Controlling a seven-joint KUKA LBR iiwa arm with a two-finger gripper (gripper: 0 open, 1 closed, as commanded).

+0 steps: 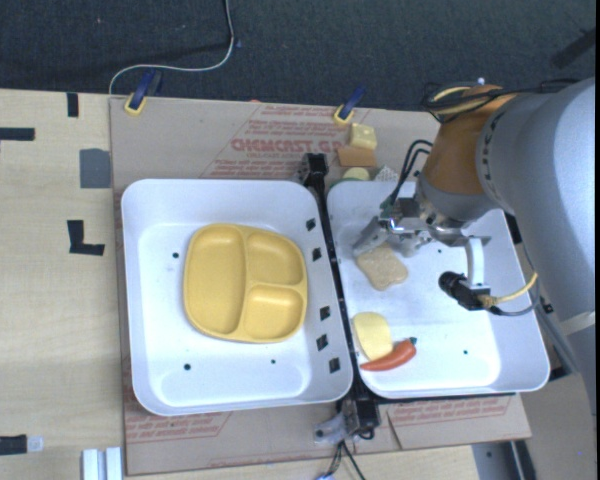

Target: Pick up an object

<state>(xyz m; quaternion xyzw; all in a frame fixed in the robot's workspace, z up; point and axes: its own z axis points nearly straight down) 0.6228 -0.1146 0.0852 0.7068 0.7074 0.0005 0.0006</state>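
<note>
The right bin (480, 363) holds three small things. A tan bread-like piece (383, 268) lies near the bin's upper left. A yellow lump (372, 333) and a red chili pepper (389, 358) lie side by side at the front left. My gripper (380, 236) hangs just above the tan piece's upper edge, reaching in from the grey and orange arm (460, 163) on the right. Whether it touches the piece is unclear. Nothing is visibly lifted.
In the left bin (150, 368) sits a yellow divided plate (245, 281). Behind the bins, on the cardboard, sit a yellow cube (363, 134), a brown block (356, 155) and a pale round item (355, 175). A black cable plug (458, 288) hangs over the right bin.
</note>
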